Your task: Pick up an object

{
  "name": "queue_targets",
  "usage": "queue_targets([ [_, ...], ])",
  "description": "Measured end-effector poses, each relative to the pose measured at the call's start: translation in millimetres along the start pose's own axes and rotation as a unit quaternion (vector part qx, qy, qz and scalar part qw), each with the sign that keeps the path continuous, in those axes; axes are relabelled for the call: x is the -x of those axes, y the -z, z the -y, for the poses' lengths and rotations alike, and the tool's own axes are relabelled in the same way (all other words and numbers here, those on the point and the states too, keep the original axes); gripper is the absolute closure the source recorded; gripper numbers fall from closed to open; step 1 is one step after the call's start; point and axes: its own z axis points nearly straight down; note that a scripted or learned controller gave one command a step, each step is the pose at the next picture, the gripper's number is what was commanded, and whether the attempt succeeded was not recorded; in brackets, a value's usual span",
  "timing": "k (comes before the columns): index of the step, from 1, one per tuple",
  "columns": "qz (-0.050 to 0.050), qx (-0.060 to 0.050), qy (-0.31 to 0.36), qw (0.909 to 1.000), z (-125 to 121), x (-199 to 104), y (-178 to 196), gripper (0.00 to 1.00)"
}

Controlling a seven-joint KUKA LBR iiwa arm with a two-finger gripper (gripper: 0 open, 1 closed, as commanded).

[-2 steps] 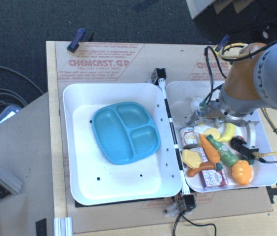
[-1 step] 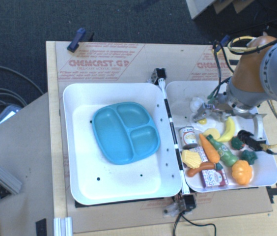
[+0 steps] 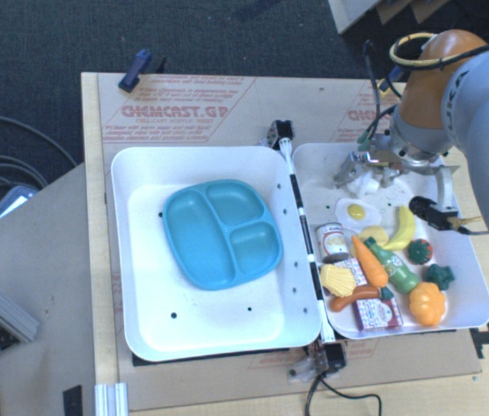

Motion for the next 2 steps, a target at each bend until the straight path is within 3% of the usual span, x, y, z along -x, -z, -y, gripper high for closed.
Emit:
queue_targets([
  [1, 0.000, -0.001, 0.000, 1.0000, 4.5, -2.4, 0.0, 0.00],
  [2, -0.001, -0.002, -0.001, 1.0000, 74.3, 5.4, -0.6, 0.00],
])
